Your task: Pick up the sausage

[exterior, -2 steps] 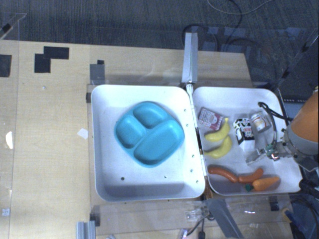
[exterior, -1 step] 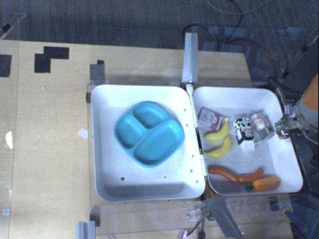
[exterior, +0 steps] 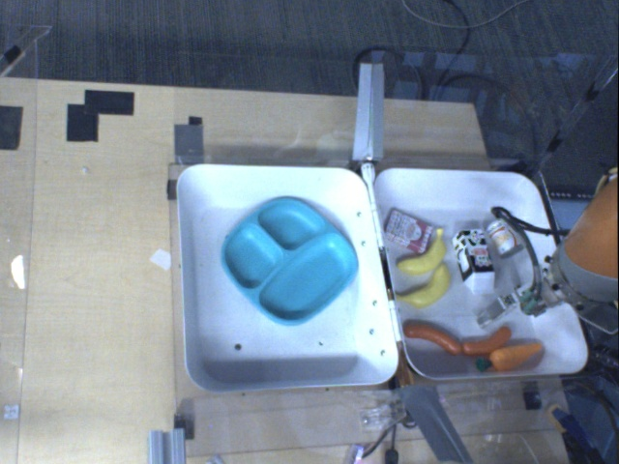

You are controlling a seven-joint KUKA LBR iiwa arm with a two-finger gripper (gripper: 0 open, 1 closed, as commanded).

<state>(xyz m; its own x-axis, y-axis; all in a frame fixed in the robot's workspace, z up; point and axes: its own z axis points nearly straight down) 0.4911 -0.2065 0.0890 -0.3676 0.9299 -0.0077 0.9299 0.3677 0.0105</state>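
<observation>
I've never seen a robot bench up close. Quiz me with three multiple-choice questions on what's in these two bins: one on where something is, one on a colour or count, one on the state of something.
1. Where does the sausage lie?
A. In the right bin, near its front edge
B. On the blue plate
C. On the bench outside both bins

2. How many bananas are in the right bin?
A. None
B. Two
C. Five

3. What state is the blue divided plate in?
A. Flipped upside down
B. Piled with food
C. Right way up with bare compartments

Answers:
1 A: it lies along the right bin's front edge, by the carrot.
2 B: two yellow bananas lie together.
3 C: its hollows face up, bare.
</observation>
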